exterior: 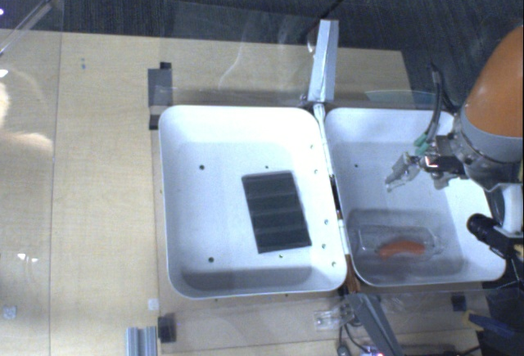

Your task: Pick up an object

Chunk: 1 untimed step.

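Robot gripper poised above the right bin, a clear packet lying below it.

At the lower right of the frame, a clear packet (399, 241) with something orange inside rests on the right bin (360, 141) floor. Above it, the gripper (403, 173) hangs released, grasping nothing; it should come straight down over the packet's middle. Farther left, a dark ridged pad (277, 211) lies in the left bin (205, 133).

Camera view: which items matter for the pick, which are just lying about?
For the job:
- gripper, over the right bin
- orange object in a clear container, right bin
- dark ribbed block, left bin

Lying about:
- metal post behind the bins
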Available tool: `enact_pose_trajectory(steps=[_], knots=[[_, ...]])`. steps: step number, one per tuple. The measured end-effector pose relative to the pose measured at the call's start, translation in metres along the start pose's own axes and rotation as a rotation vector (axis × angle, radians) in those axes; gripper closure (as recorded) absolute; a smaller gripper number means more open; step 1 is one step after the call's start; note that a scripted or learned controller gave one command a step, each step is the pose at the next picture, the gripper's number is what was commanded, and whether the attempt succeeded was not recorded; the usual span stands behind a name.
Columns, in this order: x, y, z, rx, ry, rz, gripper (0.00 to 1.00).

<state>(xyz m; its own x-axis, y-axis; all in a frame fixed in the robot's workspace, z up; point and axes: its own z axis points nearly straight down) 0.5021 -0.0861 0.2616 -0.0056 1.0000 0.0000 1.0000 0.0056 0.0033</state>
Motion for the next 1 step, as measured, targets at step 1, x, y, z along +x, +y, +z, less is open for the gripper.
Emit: enact_pose_trajectory(steps=[1], knots=[[-0.0163,-0.0154,0.1279,0.003,0.001,-0.024,0.0]])
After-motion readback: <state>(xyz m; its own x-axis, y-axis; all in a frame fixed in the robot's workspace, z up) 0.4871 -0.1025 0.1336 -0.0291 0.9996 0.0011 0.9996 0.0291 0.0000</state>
